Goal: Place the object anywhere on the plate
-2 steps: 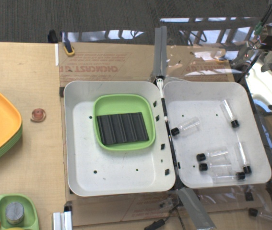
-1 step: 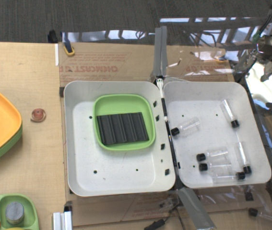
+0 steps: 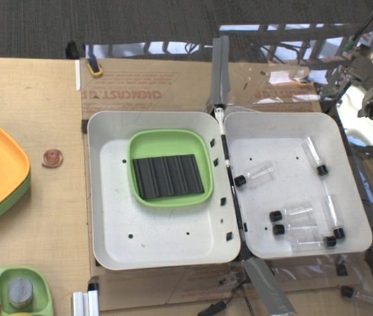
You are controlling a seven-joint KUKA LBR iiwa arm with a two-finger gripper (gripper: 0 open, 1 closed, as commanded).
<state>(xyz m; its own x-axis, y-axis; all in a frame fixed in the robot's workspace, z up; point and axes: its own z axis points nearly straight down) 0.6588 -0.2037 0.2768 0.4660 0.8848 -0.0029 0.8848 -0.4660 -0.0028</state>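
Plate: the green plate sat in the left bin, toward its far edge and closer to its right wall.
On the plate: a dark ribbed slab lay flat across the middle, leaving only the green rim bare.
Task's thing: most likely one of the clear vials with black caps in the right bin. One vial lay near that bin's left edge, another toward the far right corner, and a cluster crowded the near right corner.
End effector: how far open it was, and whether it had hold of anything, could not be told.
Progress: judged not done, with every vial lying in the right bin and none on the plate.
Risk one: the vials were round and clear, so one could slip or roll away from a closing grasp.
Risk two: in the near right corner, vials lay touching or just beside each other, so a grasp could catch two or nudge a neighbour.
Risk three: a vial dropped on the ribbed slab could roll off over the plate's rim.
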